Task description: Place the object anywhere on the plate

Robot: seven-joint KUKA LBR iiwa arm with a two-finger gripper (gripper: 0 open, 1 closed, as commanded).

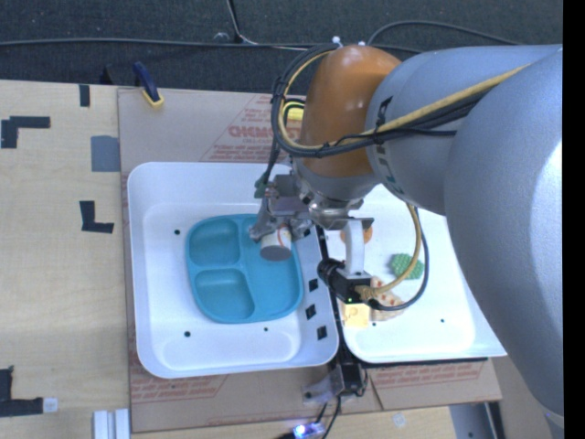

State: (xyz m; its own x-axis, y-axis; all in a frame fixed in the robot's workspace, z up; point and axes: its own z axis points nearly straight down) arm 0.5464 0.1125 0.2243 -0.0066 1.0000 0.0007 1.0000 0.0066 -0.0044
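A blue plate (pixel 239 268) with three compartments lies in the left white bin (pixel 155 245). My gripper (pixel 274 230) hangs over the plate's upper right rim, below the orange wrist band. A small grey and orange object (pixel 275 248) sits right at the gripper's tip, above the plate's right edge. The gripper body hides much of it, and I cannot make out whether it is gripped or resting on the plate.
The right white bin (pixel 439 332) holds a green piece (pixel 405 265), a yellow piece (pixel 355 315) and a tan loop (pixel 391 291). The arm covers most of that bin. Black markers line the divider between the bins (pixel 317 300).
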